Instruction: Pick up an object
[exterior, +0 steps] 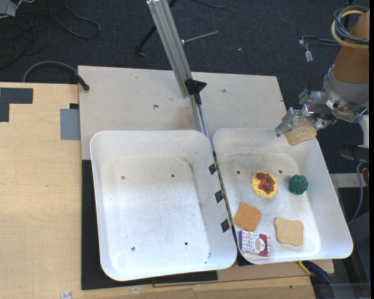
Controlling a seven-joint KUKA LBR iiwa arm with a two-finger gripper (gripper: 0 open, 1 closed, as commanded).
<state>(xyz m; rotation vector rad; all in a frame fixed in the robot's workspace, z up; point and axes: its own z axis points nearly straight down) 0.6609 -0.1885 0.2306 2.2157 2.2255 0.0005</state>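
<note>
A red packet (254, 243) is lying nearest the lens in the right bin (336, 229), beside toast (289, 231). Above the bin's far rim, the gripper (297, 124) is carrying a tan slice (301, 134) between its fingers; lifting steadily should be keeping it secure.

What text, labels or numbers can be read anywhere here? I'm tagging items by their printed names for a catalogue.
Red and white packet at the right bin's front edge: it carries print, but it is too small and blurred to read.
Toast-like slice, orange square, pizza-like piece, green lump, tan piece at the claw: no lettering.
Nothing legible anywhere.
</note>
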